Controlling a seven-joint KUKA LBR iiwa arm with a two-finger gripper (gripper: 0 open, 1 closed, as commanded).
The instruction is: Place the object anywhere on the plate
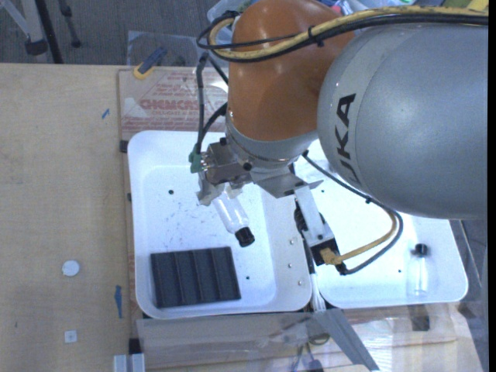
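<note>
Fingers (219,194) grip a clear tube (231,215), its long axis slanting down-right, black cap lowest, above the left bin (147,200).

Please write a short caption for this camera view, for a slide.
KUKA arm's gripper holds a clear bottle with black cap above the left white bin, near a dark ridged plate.

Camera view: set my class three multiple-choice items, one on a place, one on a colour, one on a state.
1. The dark ridged plate lies in: A the left bin; B the right bin; C neither.
2. The arm's band is: A blue; B orange; C green.
3. The clear tube by the tool is: A on the plate; B off the plate; C snapped.
A, it fills that bin's near corner; B, orange above the wrist; B, the tube sits beyond the plate's edge.
</note>
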